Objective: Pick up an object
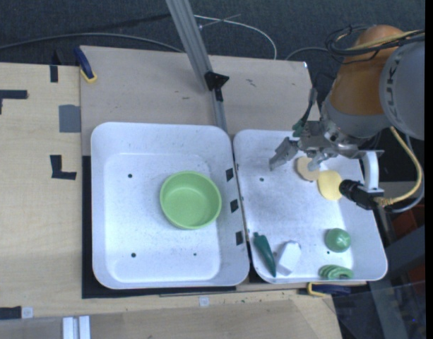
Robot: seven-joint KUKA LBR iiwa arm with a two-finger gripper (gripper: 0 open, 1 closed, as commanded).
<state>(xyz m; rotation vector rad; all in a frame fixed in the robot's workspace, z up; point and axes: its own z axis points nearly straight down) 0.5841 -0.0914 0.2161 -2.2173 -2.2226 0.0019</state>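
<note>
Objects for picking lie scattered in the right bin (253, 189), one of two shallow white bins set side by side on a pale wooden tabletop (32, 210). A yellow, rounded object (330, 185) sits near the bin's far right edge, with a flatter yellow piece (304, 168) just beside it, partly hidden under the tool. Toward the near right corner rests a green ball-like object (337, 240), and just in front of it, at the rim, a flat green ridged piece (335, 272). Along the near edge, a dark green elongated object (264, 253) lies at a slant, with a small white blocky object (289, 255) just to its right. The left bin (110, 154) holds a light green bowl (191, 200), upright, near its middle. The arm (364, 76), grey with an orange band, reaches in from the right, and its tool (299, 155) hangs over the far part of the right bin, just above the yellow pieces. The tool's two fingers (279, 154) stand spread apart, with nothing between them. A grey metal pole (191, 34) crosses the scene at a slant from the top to the seam between the bins, and cables (223, 23) trail across the dark floor beyond.
</note>
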